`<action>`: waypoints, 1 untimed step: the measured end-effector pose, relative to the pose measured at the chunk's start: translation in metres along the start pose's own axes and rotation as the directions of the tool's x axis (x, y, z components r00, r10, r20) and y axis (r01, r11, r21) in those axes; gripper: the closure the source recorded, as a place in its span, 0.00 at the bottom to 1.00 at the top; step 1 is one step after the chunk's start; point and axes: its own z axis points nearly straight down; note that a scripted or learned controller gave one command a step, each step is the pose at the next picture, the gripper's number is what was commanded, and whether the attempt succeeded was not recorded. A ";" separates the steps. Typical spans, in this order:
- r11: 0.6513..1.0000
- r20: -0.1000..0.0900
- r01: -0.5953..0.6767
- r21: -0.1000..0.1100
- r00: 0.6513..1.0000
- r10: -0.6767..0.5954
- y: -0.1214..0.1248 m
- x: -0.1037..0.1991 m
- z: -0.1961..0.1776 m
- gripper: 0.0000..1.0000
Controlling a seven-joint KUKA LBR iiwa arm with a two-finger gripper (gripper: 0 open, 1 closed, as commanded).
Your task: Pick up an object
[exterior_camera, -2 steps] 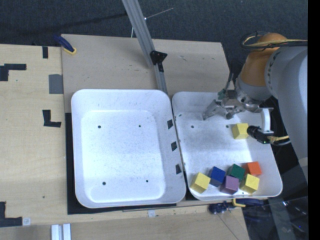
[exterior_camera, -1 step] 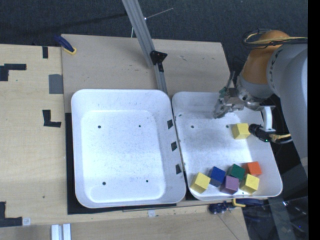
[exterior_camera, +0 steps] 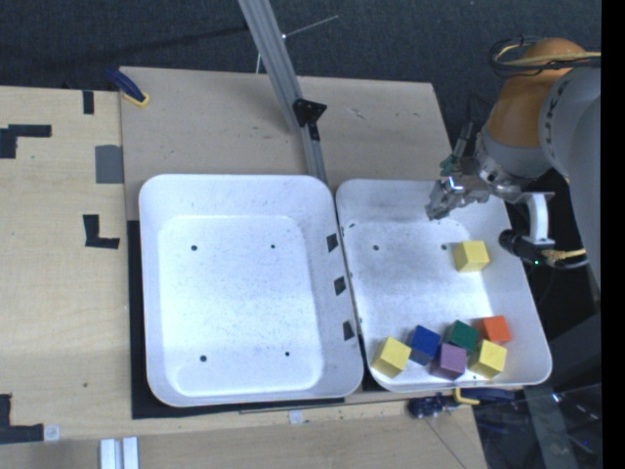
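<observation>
My gripper (exterior_camera: pixel 441 206) hangs over the far right part of the right bin (exterior_camera: pixel 391 218), up and to the left of a lone yellow cube (exterior_camera: pixel 471 255). Nothing shows between its fingers, and the cube sits apart from it on the bin floor. Along the near edge of the same bin lies a cluster of cubes: a yellow one (exterior_camera: pixel 393 356), a blue one (exterior_camera: pixel 425 343), a purple one (exterior_camera: pixel 451 360), a green one (exterior_camera: pixel 462 336), an orange one (exterior_camera: pixel 496 329) and another yellow one (exterior_camera: pixel 490 358).
The left bin (exterior_camera: pixel 161 213) stands beside the right one. A slanted metal pole (exterior_camera: pixel 278 57) crosses the bench behind the bins. The arm's grey body and orange band (exterior_camera: pixel 532 106) occupy the upper right. A blue and yellow tool (exterior_camera: pixel 129 87) lies at the bench's far left.
</observation>
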 end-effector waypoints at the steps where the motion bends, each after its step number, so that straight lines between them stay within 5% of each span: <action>1: 1.000 0.000 0.000 0.000 1.000 0.000 -0.002 0.001 -0.043 1.00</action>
